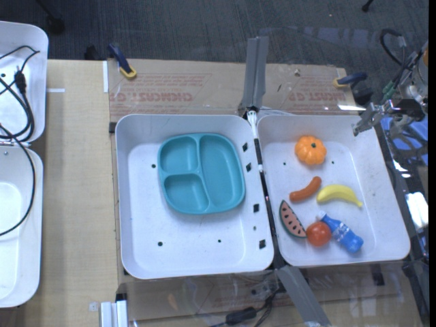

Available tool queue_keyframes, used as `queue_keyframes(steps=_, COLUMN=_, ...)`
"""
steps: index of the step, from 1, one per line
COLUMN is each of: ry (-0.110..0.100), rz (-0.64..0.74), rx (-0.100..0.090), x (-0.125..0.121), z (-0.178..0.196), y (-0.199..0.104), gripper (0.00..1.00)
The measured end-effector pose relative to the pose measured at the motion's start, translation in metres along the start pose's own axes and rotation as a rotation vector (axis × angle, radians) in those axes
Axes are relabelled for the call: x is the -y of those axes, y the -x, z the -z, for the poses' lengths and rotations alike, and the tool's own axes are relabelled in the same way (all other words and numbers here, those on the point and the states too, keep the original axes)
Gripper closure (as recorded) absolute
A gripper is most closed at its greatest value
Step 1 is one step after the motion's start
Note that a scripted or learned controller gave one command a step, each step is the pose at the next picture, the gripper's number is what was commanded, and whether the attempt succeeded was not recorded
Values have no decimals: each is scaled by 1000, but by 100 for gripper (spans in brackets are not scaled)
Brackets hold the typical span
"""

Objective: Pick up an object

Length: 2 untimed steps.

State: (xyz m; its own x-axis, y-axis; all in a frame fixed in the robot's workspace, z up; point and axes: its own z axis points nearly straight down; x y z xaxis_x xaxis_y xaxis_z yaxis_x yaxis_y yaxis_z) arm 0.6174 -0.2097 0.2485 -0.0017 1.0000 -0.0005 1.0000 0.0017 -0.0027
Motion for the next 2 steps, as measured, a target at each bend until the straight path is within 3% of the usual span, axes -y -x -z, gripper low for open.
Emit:
queue_keyframes(steps=1, ry=0, rz=2, rx=-1, x=-18, z=-112, y=-45, gripper=0)
queue_keyframes(steps=2, ry=1, rz=1, rx=0, x=-27, z=-157, y=-66, gripper=0)
